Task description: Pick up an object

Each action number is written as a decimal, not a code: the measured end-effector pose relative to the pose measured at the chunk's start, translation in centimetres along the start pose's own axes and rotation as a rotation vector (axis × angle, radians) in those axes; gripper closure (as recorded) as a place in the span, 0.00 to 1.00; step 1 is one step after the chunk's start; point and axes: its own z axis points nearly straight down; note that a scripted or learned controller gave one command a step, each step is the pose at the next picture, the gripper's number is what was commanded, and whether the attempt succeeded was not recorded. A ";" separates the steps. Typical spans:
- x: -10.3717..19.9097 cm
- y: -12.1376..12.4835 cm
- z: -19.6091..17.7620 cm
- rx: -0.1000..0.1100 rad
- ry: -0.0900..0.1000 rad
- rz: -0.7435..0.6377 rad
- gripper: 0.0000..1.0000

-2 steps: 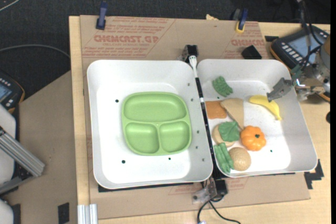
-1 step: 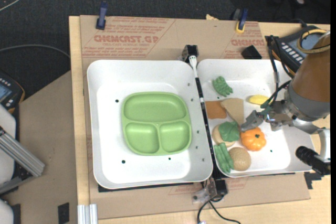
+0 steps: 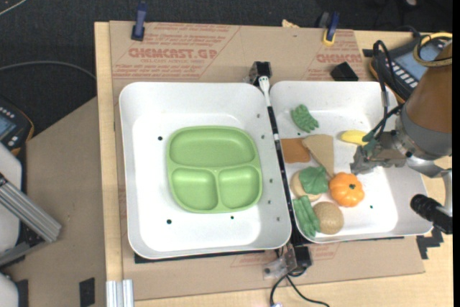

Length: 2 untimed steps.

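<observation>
Grey arm (image 3: 431, 127), orange band, seemingly black cables.

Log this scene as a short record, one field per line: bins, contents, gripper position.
left bin: holds a green divided plate
right bin: holds toy food, including an orange pumpkin, a yellow piece, a green leafy piece, a tan wedge
gripper: low over the right bin, between the yellow piece and the pumpkin
grasp: nothing seen between its fingers
bench: brown board under both bins

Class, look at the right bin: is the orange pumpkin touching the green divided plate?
Apart. The camera view shows the pumpkin in the right bin and the plate in the left bin, bin walls between them.
</observation>
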 end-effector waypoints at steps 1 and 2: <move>13.4 2.2 0.6 0.001 0.007 -0.015 1.00; 19.7 1.3 -0.2 0.001 0.003 -0.007 1.00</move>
